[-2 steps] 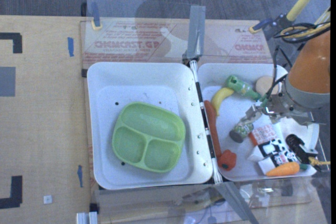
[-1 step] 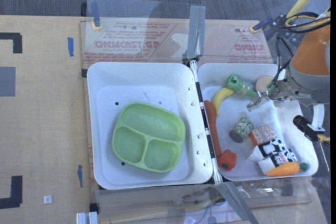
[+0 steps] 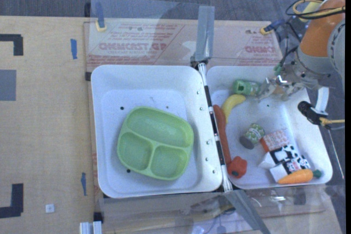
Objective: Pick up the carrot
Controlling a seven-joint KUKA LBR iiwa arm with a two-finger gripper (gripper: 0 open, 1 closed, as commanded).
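We are seeing the gripper [image 3: 272,86] hovering over the right bin's [image 3: 323,150] far side, beside the green bottle [image 3: 245,86] | jaw state: we cannot tell | carrot [image 3: 296,176] lying in that bin's near right corner, touching the black-and-white carton [image 3: 285,160]

Probably a robotics lab: taped wooden bench [image 3: 44,118], clear shields [image 3: 148,35], tripod legs on grey carpet.
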